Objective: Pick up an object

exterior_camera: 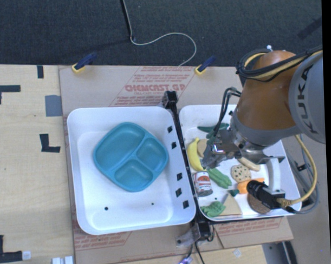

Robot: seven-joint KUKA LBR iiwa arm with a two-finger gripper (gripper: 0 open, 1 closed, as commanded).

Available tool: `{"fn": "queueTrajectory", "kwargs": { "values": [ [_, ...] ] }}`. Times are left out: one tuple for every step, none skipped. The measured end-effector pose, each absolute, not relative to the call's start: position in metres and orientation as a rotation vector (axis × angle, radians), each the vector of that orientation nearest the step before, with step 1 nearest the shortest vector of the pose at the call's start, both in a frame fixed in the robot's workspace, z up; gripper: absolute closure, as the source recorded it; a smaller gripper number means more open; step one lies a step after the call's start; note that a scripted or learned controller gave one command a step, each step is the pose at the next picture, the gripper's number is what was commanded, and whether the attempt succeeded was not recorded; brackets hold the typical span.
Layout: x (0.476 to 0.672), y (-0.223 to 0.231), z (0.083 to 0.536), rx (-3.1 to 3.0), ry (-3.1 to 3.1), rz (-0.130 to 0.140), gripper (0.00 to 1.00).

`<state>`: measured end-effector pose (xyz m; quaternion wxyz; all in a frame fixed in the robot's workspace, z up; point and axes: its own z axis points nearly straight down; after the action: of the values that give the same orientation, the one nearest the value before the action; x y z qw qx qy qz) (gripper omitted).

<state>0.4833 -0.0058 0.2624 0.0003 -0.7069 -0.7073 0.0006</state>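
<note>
We read this as the reach/descend step: gripper sits low over the right bin, just beside the banana and above a green leafy piece. Nothing is visibly between the fingers, and from this angle we cannot tell whether they are spread or closed. So no pick confirmed yet, in our judgement.

Candidate targets are all in the right bin, clustered at its left and bottom:
- banana: yellow, curved, smooth skin, lying against the divider side
- small can: cylindrical, red-and-white label, lying on its side just below the banana
- cookie: flat, round, speckled
- orange piece: small, smooth, probably plastic food
- green leafy pieces, one near the bottom edge: soft-looking, irregular outline

Left bin holds a teal compartment plate: rigid moulded plastic, three sections, glossy.

Next move, as we see it: commit to one item, most likely the banana or the leafy piece under the tool, close on it, then lift straight up. The clutter is tight, so neighbouring items may get nudged. The can's rounded side could slip from a two-finger pinch.
</note>
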Motion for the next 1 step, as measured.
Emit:
{"fn": "queueTrajectory", "kwargs": {
  "values": [
    [0.4820,0.0543,0.2055,-2.211,-2.223,0.008,1.00]
  ]
}}
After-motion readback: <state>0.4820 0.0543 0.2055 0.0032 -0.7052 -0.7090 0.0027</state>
